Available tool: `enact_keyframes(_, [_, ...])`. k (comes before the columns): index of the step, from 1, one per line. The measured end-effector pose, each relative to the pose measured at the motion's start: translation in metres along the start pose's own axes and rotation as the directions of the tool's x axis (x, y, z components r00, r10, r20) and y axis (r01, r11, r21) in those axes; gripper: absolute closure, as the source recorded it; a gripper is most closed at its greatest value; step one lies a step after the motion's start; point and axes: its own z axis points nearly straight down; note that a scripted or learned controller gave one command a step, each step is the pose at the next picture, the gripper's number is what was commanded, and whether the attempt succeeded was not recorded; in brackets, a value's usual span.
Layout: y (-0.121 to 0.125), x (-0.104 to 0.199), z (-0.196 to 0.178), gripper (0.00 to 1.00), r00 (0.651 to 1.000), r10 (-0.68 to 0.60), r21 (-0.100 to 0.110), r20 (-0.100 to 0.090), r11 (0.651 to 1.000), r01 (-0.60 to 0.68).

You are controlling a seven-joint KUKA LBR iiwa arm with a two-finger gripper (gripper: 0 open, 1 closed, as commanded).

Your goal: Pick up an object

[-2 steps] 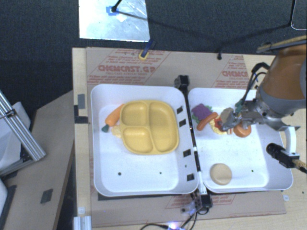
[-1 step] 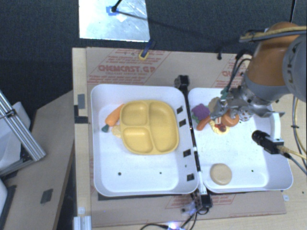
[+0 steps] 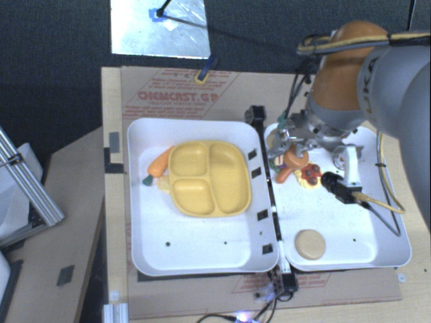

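Grey rounded arm with an orange band and yellow-black cables.

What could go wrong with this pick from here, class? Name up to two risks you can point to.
1. The gripper is down in a tight cluster of small toys in the right bin. It may pinch two at once or knock them apart.
2. The cluster lies close to the wall between the bins, so the gripper may bump that wall or push a toy against it.
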Motion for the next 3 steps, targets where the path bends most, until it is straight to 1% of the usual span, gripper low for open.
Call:
enact_keyframes(1, [0.004,0.005,-0.014,1.0,1.0,0.004,0.0,0.001,1.0,-0.004])
enact_keyframes(2, [0.008,0.01,0.004,1.0,1.0,0.005,0.003,0.002,1.0,-0.005])
enact_keyframes(3, [0.01,0.008,-0.017,1.0,1.0,0.004,0.0,0.001,1.0,-0.004])
